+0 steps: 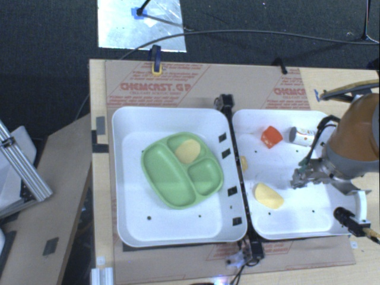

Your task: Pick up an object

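Hovering low over right bin (285, 227): gripper (298, 179), claw state cannot tell, tips too small and blurred. Nearest candidate: yellow object (268, 196), lying on bin floor just beside gripper, toward divider. Judged light, rounded, smooth, likely plastic toy food; may roll or slip. Best hold: across narrow middle. Also in right bin: orange object (271, 136), white tube (301, 134) near far wall. Left bin (130, 218): green divided plate (178, 180) holding pale yellow piece (188, 151) in upper compartment.
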Robot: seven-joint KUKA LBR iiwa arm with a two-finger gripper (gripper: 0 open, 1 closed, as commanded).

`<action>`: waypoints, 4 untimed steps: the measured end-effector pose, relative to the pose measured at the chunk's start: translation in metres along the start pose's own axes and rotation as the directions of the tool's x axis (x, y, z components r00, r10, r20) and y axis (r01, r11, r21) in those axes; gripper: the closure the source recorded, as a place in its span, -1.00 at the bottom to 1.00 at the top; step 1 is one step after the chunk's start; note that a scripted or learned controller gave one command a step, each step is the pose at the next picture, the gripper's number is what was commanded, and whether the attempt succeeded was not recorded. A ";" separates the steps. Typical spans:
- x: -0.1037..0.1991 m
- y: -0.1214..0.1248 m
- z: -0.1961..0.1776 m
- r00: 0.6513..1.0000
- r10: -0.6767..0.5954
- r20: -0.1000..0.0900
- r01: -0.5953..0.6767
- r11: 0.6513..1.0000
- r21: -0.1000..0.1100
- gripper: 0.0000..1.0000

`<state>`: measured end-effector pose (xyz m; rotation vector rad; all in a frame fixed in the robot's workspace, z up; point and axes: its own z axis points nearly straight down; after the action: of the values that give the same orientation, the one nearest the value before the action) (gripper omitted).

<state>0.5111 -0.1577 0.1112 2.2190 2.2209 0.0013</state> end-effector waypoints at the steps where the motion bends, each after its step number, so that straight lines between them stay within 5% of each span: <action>1: -0.001 0.001 -0.043 1.000 -0.003 0.001 0.003 1.000 -0.004 1.00; 3: -0.002 0.000 -0.123 1.000 -0.004 0.001 0.004 1.000 -0.004 1.00; 4: 0.042 0.015 -0.117 1.000 -0.008 -0.002 0.008 1.000 -0.001 1.00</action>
<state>0.5254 -0.1156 0.2286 2.2100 2.2302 0.0044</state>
